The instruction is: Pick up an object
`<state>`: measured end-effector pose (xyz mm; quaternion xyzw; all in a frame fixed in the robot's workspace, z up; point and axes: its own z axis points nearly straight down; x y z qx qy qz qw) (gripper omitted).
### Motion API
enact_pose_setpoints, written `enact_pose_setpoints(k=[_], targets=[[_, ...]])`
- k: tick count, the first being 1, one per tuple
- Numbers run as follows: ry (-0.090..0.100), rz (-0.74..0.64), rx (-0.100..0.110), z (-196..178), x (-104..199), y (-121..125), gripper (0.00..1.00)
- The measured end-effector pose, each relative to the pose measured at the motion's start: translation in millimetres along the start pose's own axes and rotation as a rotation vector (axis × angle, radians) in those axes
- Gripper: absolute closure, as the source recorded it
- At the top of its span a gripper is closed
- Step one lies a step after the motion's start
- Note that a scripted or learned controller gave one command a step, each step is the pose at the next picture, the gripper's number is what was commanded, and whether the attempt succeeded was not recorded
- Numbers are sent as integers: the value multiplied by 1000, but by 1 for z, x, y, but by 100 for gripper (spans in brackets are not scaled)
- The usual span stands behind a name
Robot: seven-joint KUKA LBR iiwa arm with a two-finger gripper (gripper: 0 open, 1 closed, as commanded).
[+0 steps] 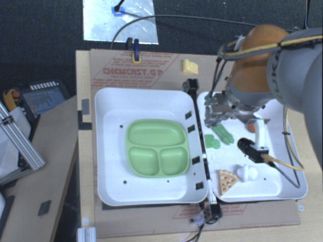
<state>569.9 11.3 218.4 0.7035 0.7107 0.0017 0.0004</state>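
Jaws [214, 119]: low over right bin's [287, 188] far left corner, grip state cannot be told | Target: green toy [220, 133] just below, near divider | Advice, a judgement: drop straight, centre on toy, avoid wall | Beyond: pizza slice [226, 180] near edge; green tray [156, 147] in left bin [108, 185].

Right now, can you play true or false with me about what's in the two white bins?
1. The green divided plate lies in the left bin. True.
2. The pizza slice sits on the green plate. False: it lies in the right bin, near its front edge.
3. The end effector is above the right bin. True.
4. The green plate has three compartments. True.
5. The green leafy toy lies outside both bins. False: it is in the right bin, just under the end effector.
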Motion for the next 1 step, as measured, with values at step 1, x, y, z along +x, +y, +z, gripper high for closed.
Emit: enact_pose_setpoints(k=[1], targets=[[0,1,-1,-13,54,14,100]])
